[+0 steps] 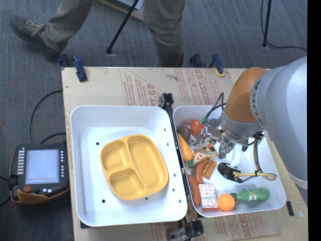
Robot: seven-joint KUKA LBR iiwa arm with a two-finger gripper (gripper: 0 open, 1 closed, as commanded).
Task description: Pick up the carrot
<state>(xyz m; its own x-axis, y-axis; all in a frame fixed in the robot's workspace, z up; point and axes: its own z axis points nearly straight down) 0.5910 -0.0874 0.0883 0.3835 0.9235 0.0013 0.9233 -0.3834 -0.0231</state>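
Bench [125, 84] bears left bin [80, 134], right bin [273, 169].

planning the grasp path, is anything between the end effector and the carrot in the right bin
The end effector hangs over the right white bin, just right of the long orange carrot lying along the bin's left wall. A small pile of toy food and a red round piece crowd the gap beside the carrot; nothing lies on top of it.

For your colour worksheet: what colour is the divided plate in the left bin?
Yellow: the divided plate, seen best in the camera view.
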